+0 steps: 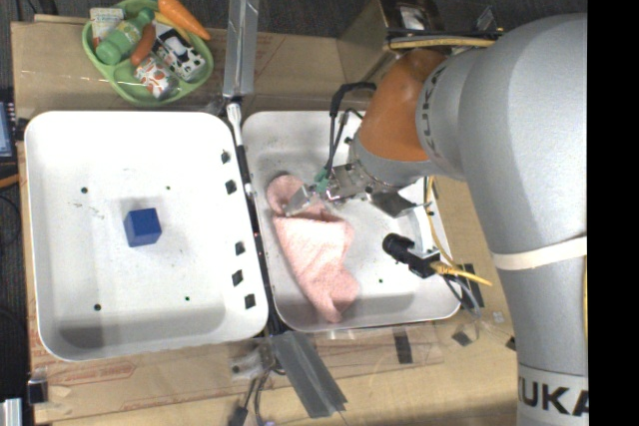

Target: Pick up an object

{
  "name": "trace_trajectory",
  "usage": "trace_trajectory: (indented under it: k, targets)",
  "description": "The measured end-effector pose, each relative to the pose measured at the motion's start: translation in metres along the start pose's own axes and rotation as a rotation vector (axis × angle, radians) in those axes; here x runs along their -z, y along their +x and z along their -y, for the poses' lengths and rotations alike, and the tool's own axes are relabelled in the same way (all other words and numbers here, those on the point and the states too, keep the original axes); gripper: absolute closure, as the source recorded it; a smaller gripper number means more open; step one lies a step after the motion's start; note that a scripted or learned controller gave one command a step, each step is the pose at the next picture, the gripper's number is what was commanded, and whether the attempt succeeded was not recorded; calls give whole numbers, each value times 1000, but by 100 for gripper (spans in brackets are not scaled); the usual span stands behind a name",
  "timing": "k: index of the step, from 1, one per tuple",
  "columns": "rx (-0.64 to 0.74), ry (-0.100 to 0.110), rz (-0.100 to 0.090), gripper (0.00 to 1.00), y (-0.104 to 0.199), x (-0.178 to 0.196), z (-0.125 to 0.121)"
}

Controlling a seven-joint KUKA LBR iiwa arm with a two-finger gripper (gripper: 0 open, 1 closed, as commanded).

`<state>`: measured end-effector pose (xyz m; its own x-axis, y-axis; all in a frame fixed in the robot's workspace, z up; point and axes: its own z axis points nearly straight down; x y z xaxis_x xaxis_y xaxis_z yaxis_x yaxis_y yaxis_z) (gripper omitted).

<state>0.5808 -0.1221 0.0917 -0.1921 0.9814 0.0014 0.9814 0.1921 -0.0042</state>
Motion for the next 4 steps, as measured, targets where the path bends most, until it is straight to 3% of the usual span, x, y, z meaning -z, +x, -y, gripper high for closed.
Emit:
trace_trajectory:
  k: [1,2,3,4]
  targets:
    - [1,2,0,100,0,10,0]
    - [1,2,0,0,0,10,0]
    - [28,-1,-1,0,0,1,-3]
    - [31,1,-2,100,1,10,-4]
